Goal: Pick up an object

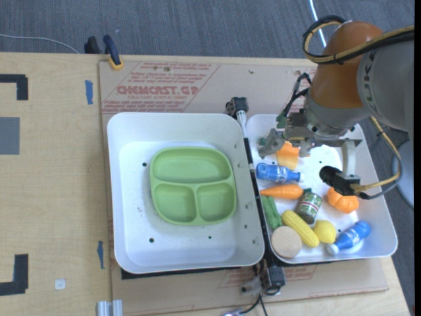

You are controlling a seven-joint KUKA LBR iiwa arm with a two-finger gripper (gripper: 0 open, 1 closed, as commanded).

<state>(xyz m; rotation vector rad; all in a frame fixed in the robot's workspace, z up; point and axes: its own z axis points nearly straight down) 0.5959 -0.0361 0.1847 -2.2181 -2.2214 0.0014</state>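
Observation:
My gripper [287, 143] hangs low over the back of the right bin [385, 236], under the orange-banded wrist. Directly beneath it lies a small orange toy [288, 157], touching or nearly touching the gripper; whether it is held cannot be told. In front of it lie a blue bottle [276, 172] on its side and a carrot [283, 191]. Further forward are a small can [308, 206], a corn cob [299, 228], a lemon [323, 231], a second blue bottle [348, 237], an orange fruit [343, 201], a tan round disc [287, 241] and a green vegetable [272, 212].
The left bin [125, 176] holds a green divided plate [193, 184]. A dividing rim [248, 170] runs between the two bins. The arm's body covers the back right part of the right bin.

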